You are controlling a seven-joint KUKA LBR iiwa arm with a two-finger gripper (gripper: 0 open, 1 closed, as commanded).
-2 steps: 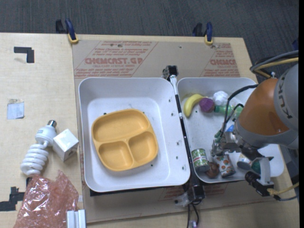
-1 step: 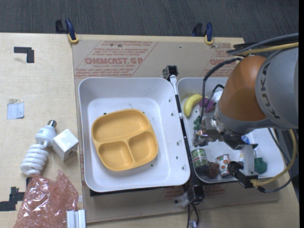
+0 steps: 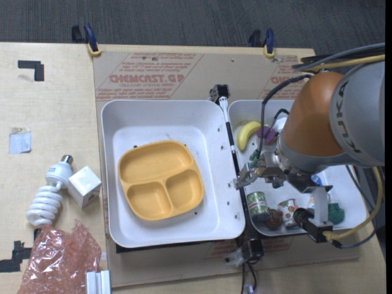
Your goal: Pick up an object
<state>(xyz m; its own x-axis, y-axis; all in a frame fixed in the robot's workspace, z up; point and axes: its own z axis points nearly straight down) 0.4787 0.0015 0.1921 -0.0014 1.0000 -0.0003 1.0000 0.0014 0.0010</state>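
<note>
While the glossy orange-banded arm (image 3: 318,118) covers the right bin (image 3: 358,192), its hand's state I cannot tell; a smooth three-compartment yellow plate (image 3: 160,179) lies in the left bin (image 3: 116,127)

You're looking at a robot lab, not a kitchen: a KUKA arm (image 3: 343,112) at the right of the frame, plywood bench (image 3: 49,115), Chemcast sheet (image 3: 147,72) held by clamps (image 3: 92,40) up top, grey carpet (image 3: 184,8) behind, two bins (image 3: 113,182).
</note>
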